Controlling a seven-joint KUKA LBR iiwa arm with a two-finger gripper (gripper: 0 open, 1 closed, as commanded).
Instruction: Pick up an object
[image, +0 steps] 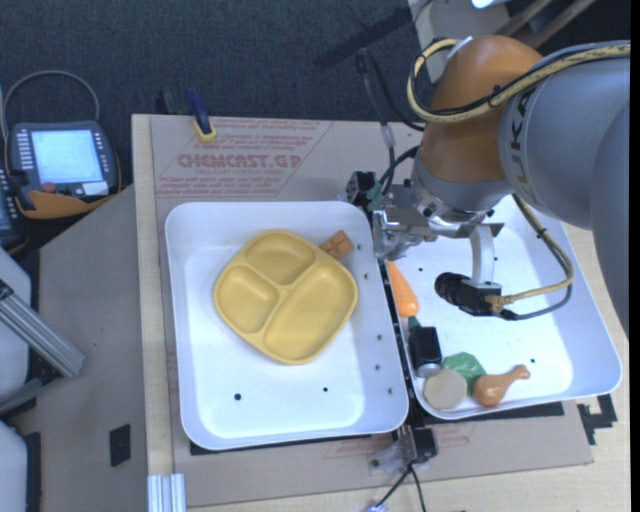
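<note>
Right now hand just above orange carrot in right bin; hand's state unclear.

Two white bins, one yellow divided plate, one carrot, one drumstick, one small wooden block.

yellow tray: glossy smooth plastic | white bins: matt plastic | bench board: matt cardboard
</note>
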